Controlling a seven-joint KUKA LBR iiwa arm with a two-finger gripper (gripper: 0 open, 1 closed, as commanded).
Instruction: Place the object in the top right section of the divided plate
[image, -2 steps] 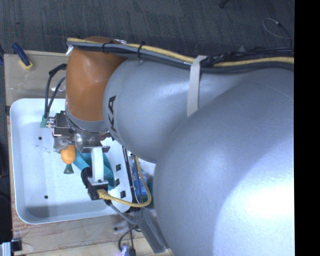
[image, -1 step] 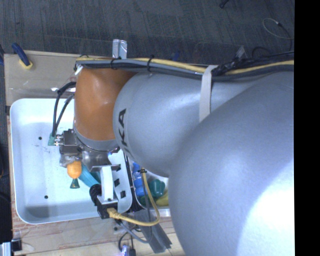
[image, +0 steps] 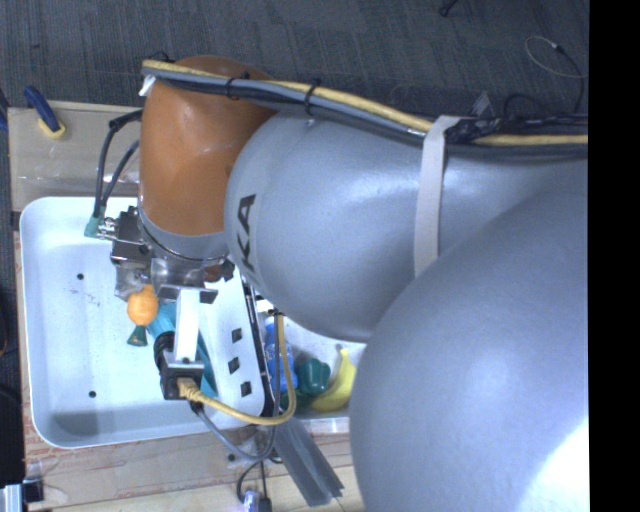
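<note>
The big smooth grey arm with its glossy orange-brown wrist band (image: 185, 150) hangs low over the shallow white plastic bin (image: 60, 300), so its bulk hides most of the contents, the divided plate among them. The hand (image: 155, 300) sits at the wrist's lower end, and whether it is clenched or released I cannot tell. A small round orange ball-like object (image: 142, 306), probably the task's thing, lies just beside it, while a curved yellow banana-shaped toy (image: 340, 385) and a teal piece (image: 313, 374) crowd the bin's right part.
</note>
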